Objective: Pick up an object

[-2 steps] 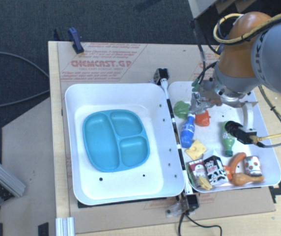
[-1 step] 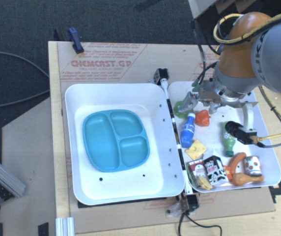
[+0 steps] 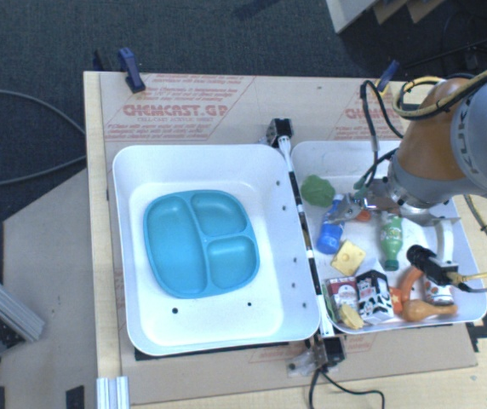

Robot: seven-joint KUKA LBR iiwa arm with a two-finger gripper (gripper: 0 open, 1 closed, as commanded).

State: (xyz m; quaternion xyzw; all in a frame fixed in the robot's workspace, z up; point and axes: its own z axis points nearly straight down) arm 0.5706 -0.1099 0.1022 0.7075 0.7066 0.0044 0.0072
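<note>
My gripper (image 3: 356, 205) hangs low over the right bin (image 3: 333, 154), under the grey and orange wrist that reaches in from the right. A green lumpy object (image 3: 317, 190) lies just to its left. A blue object (image 3: 330, 233) lies right below it, close to the gripper's tip. A green bottle (image 3: 390, 238) stands to the gripper's lower right. A yellow wedge (image 3: 349, 256) rests lower in the bin. I see nothing held.
Near the right bin's front edge lie a black-and-white patterned carton (image 3: 368, 296), a red strip (image 3: 408, 281) and an orange object (image 3: 431, 310). The left bin (image 3: 133, 173) holds a blue divided plate (image 3: 201, 242). A black divider (image 3: 299, 220) runs between the bins.
</note>
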